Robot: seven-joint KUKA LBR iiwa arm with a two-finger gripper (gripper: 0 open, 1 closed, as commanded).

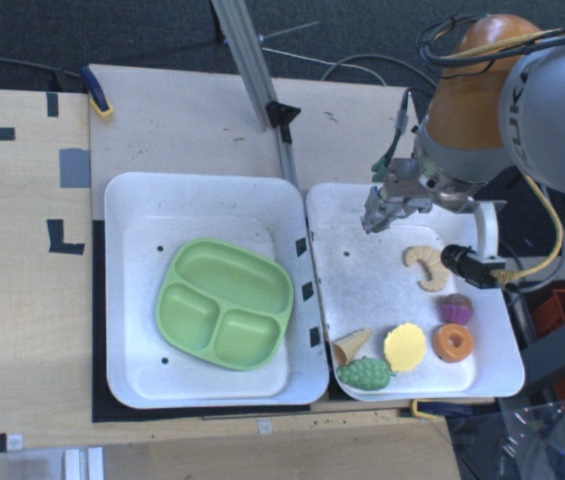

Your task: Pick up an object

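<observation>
Hanging over the far left corner of the right bin [334, 298], the arm's gripper [376, 218] points down at bare white floor; whether its jaws are parted or closed cannot be told from this angle, and nothing shows between them. A tan croissant [426, 266] lies near the bin's right edge, just beside the gripper's side. Along the near edge sit a cone-shaped pastry [352, 344], a green bumpy toy vegetable [365, 373], a yellow round piece [404, 347] and an orange ring [453, 342], with a small purple item [455, 310] just beyond the ring. In the left bin [127, 268], a green divided tray [224, 304] rests near the middle, tilted askew to the bin's walls.
</observation>
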